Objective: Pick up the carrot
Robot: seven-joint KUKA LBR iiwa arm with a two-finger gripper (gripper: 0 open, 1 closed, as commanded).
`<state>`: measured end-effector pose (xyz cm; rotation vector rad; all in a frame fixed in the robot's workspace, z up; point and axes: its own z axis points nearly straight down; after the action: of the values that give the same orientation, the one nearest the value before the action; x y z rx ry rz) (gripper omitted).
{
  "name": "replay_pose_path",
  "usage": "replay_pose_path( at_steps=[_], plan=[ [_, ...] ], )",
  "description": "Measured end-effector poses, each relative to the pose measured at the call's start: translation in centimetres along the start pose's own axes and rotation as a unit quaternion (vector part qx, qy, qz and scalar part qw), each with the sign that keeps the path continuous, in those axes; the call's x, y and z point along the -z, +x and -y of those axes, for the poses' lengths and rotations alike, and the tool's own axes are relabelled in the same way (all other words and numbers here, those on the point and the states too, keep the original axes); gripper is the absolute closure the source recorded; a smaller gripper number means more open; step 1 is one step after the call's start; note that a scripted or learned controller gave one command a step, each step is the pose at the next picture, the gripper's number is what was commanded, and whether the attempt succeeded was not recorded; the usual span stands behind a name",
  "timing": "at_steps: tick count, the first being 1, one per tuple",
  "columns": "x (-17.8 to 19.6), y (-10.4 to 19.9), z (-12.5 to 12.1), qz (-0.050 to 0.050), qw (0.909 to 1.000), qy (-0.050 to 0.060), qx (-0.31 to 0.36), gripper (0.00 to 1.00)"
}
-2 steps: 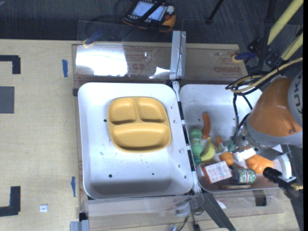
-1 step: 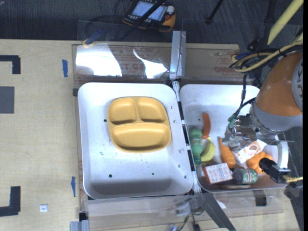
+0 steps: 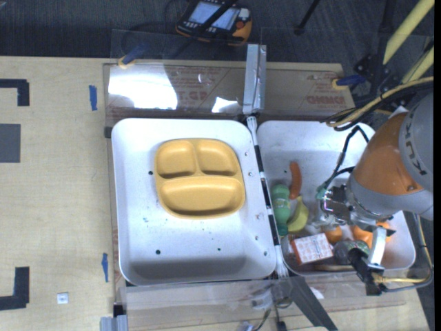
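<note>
Carrot point(image 3: 295, 178): in the right bin point(image 3: 310, 140), toward its left wall, above the green toy point(image 3: 280, 200) and banana point(image 3: 299, 216).
My gripper point(image 3: 337, 216): right of the carrot and lower, apart from it; grip state cannot be told.

The pale wooden surface point(image 3: 55, 185) is carrying two shallow white bins side by side, touching along their inner edges: the left bin point(image 3: 131, 205) and the right bin point(image 3: 310, 140). Black markings point(image 3: 17, 92) and blue tape strips point(image 3: 93, 97) are lying on its left part.
</note>
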<state>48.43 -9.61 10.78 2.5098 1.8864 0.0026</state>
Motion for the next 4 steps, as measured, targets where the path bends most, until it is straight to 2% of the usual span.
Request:
replay_pose_path(
  at_steps=[1, 2, 3, 4],
  plan=[
    [12.6, -1.2, 0.1, 0.001, 0.9995, 0.002, -0.031, 1.00],
    [12.6, -1.1, 0.1, 0.000, 0.9995, 0.002, -0.031, 0.00],
    [3.1, -4.3, -0.7, 0.000, 0.9990, 0.003, 0.044, 0.00],
    [-2.2, -3.6, -1.3, -0.001, 0.9835, 0.000, 0.181, 0.00]
  ],
)
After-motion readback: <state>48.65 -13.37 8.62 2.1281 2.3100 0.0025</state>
